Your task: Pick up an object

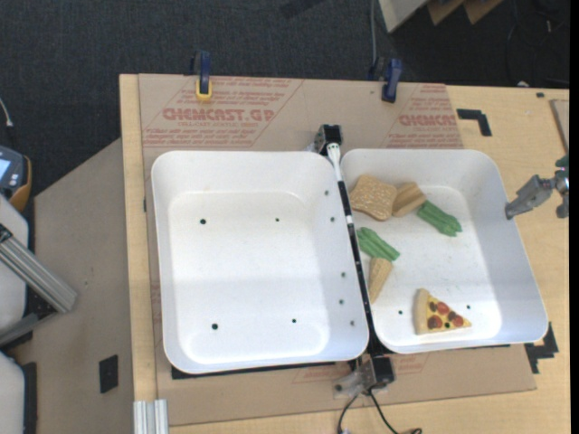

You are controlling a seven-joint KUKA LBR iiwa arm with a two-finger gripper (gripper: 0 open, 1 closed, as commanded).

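- Gripper (529, 197) at 3 o'clock of the right bin (507, 242); finger state: cannot tell.
- Pizza slice (440, 314) at 5 o'clock: likely light, rigid; grasp across the crust.

Two bins sit side by side on a bench (235, 107): the left bin (181, 242) and the right bin (507, 269), their inner rims touching along the middle. In the right bin, a cracker (373, 197) lies at the far left, with a bread piece (409, 199) touching its right side. A bean pod (439, 217) lies just right of those. Another pod (376, 243) lies nearer, by the left wall, with a wedge (377, 277) just beneath it. A pizza slice (438, 314) lies nearest, toward the middle.
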